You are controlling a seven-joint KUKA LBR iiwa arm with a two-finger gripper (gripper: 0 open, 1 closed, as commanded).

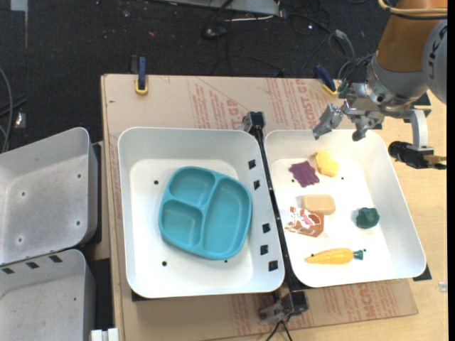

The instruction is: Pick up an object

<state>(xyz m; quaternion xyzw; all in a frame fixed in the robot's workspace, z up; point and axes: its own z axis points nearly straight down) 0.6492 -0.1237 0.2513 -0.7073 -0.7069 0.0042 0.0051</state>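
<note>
Arm in from upper right, grey with orange band (416, 6) above wrist, angled down-left toward far edge of right bin (405, 212)
Claw (343, 125) at far rim of right bin, above its back edge, fingers spread apart, nothing between them
Left fingertip (323, 128) and right fingertip (359, 132) pointing down, well separated

Two white bins side by side on tabletop (192, 94), black clips along shared wall
Left bin (135, 190): one teal divided plate (206, 212), three compartments, lying flat near centre

Right bin: six loose things
- one yellow lumpy piece (327, 163), nearest claw, just below it
- one purple piece (304, 173), touching or just beside yellow piece, on its left
- one tan block (318, 204), mid-bin
- one red-and-white packet (306, 222), touching tan block, partly under it
- one dark green round thing (367, 217), toward right wall, apart from others
- one orange carrot-like toy (333, 256) with green tip, lying flat near front wall

All six resting on bin floor, none lifted

Also one grey-white tray (43, 183) off tabletop at left, second one (35, 297) below it
</note>
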